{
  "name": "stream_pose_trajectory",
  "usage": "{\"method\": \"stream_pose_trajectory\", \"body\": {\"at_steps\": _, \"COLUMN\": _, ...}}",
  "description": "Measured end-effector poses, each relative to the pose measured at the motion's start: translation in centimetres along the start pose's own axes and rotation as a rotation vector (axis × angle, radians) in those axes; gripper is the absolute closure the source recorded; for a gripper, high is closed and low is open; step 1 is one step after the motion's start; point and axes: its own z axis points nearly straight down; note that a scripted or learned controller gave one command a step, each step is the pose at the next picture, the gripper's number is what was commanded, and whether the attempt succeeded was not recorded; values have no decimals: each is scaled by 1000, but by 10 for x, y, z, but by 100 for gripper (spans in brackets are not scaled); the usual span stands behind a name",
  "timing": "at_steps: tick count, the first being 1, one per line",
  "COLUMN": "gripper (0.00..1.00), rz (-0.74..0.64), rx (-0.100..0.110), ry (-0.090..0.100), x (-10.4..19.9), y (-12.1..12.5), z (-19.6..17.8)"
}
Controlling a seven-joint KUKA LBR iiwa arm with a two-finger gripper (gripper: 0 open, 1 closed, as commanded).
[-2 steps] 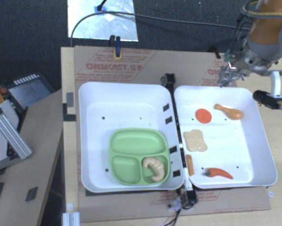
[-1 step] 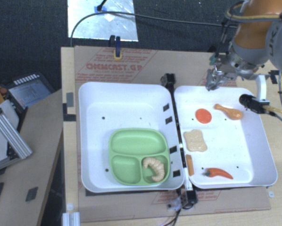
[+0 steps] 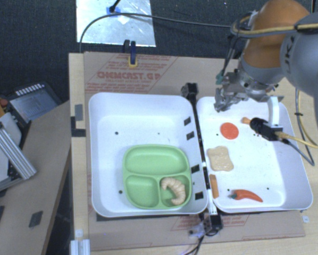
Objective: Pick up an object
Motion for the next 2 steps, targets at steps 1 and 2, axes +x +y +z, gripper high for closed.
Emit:
{"method": "stream_pose_trajectory", "body": {"at_steps": 1, "gripper": 100, "rz": 1, "rx": -1, "ry": 0, "x": 49, "y": -20, "z": -8}}
{"method": "stream_pose_trajectory", "body": {"at_steps": 2, "gripper": 100, "rz": 0, "rx": 1, "ry": 0, "x": 94, "y": -53, "z": 2}}
